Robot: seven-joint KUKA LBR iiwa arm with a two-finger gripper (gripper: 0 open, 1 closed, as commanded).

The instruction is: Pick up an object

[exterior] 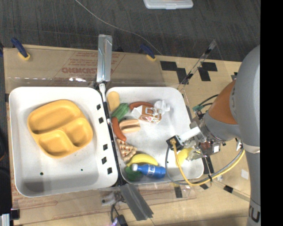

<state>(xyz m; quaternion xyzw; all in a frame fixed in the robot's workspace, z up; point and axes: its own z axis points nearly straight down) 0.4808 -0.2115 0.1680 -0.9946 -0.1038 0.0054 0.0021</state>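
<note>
Gripper [188,152] is seen low over the right bin's [170,95] near-right corner, close to the bin wall; a yellow item shows at its tip, but whether it is held can't be told, and the jaw state can't be told either, as wrist hardware and cables hide that area.

Surface: a bench covered w/ brown cardboard [79,62], printed in red at the far left, is seen under two shallow white bins set side by side. Blue clips [20,48] are fixed along the far edge. A metal bar [104,57] runs from the far side down to the divide between bins. Dark grey floor is seen beyond the bench, w/ a white tray-like item [168,3] at the far edge.

Left bin [22,176]: a yellow divided plate [59,128] lies in its far-left part.

Right bin: toy food is piled along the left wall and centre, namely a hot dog [129,126], a red sausage [141,105], a green vegetable [119,110], a waffle [126,151], a banana [143,159], a blue bottle [150,170] at the near wall, and a white printed packet [151,114] farther back.

Arm [247,101] is brought in from the right, grey link above, orange band [223,108] at the wrist, tilted down and leftward into the bin. Yellow and black cables [194,178] are looped below the wrist, over the bin's near-right rim.
</note>
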